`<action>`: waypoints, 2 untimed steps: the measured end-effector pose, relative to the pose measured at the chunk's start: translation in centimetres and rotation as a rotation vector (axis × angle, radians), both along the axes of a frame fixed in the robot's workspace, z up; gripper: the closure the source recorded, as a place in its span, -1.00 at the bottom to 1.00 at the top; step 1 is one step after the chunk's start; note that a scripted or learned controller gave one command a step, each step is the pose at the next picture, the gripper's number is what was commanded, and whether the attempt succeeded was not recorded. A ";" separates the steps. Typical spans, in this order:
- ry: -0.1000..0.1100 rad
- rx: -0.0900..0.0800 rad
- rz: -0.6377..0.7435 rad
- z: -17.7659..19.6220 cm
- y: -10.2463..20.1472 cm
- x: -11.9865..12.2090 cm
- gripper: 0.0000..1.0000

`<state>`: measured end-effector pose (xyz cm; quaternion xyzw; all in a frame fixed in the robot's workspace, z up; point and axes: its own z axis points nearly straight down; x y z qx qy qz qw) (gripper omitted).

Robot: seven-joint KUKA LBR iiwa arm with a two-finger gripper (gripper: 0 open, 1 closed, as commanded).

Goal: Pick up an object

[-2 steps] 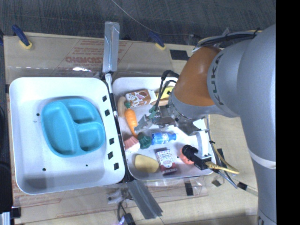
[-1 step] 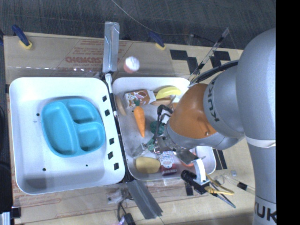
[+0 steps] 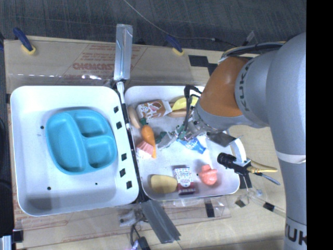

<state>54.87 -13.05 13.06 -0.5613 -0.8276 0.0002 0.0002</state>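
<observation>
My gripper [image 3: 183, 131] is down in the right bin [image 3: 229, 187], near its middle, under the grey arm with its orange band. It sits just above a blue and white wrapper [image 3: 196, 145] and right of an orange carrot [image 3: 148, 135]. A brown packet [image 3: 153, 109] and a yellow fruit [image 3: 179, 104] lie at the bin's far side. Along the near side are a tan potato-like piece [image 3: 163, 182], a red and white packet [image 3: 182, 177] and a pink object [image 3: 208, 175]. The wrist hides what lies directly under the gripper.
The left bin [image 3: 26, 191] holds a blue divided tray [image 3: 80, 139]. A pink wedge [image 3: 145, 149] lies below the carrot by the wall between the bins. A metal post [image 3: 123, 51] stands at the far edge between the bins.
</observation>
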 end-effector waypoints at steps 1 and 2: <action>0.000 0.003 -0.033 -3.8 -6.2 -0.8 -1.00; -0.008 -0.002 0.120 7.4 -8.0 8.0 -1.00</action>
